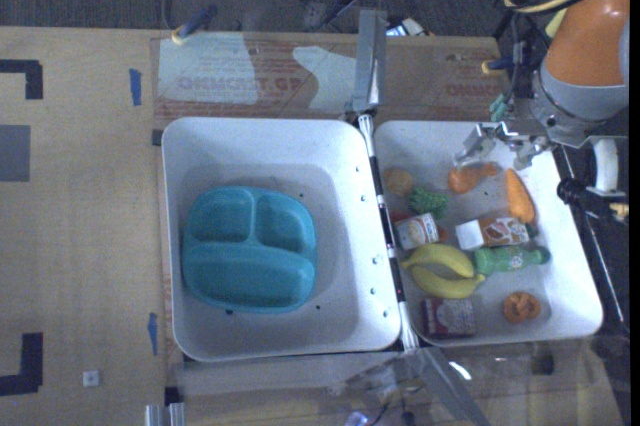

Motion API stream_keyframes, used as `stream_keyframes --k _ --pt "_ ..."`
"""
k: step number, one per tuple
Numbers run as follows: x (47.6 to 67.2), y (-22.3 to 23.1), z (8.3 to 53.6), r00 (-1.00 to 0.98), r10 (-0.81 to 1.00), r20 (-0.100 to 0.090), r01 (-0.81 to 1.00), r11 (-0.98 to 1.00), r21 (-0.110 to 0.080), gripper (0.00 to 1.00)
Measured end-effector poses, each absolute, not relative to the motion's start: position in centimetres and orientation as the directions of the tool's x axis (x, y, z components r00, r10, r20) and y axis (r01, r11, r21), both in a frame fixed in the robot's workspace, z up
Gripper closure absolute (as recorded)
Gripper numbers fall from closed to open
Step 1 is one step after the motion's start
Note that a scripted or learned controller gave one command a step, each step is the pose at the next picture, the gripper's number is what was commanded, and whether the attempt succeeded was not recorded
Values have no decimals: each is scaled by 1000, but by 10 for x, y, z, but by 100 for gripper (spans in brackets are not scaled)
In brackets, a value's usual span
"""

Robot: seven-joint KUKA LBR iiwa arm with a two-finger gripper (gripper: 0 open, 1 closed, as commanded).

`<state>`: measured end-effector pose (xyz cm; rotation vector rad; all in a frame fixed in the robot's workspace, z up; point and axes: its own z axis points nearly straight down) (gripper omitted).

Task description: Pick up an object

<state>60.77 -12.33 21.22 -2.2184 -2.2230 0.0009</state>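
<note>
Nearest me in the right bin [585,309] lie a small orange fruit [521,306], bananas [443,269] and a green bottle [511,259]. The left bin [200,149] holds a teal divided plate [250,249]. Further back, the gripper [502,146] hangs with fingers spread, pinching nothing, just above two carrots [472,177], one beside it [520,197]

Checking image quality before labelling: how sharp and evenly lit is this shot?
Camera view: soft all over, small labels unreadable; the pincer and arm look blurred; bright glare washes the right bin rim; faint shadow rings the blue tray.
</note>
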Motion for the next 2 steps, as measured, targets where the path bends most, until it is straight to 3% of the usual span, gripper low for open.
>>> stream_keyframes --k 1,2 --pt "638 -132 128 98 995 1 995 -98 -2 0" --pt "604 -140 86 22 1000 0 1000 -22 3 0"
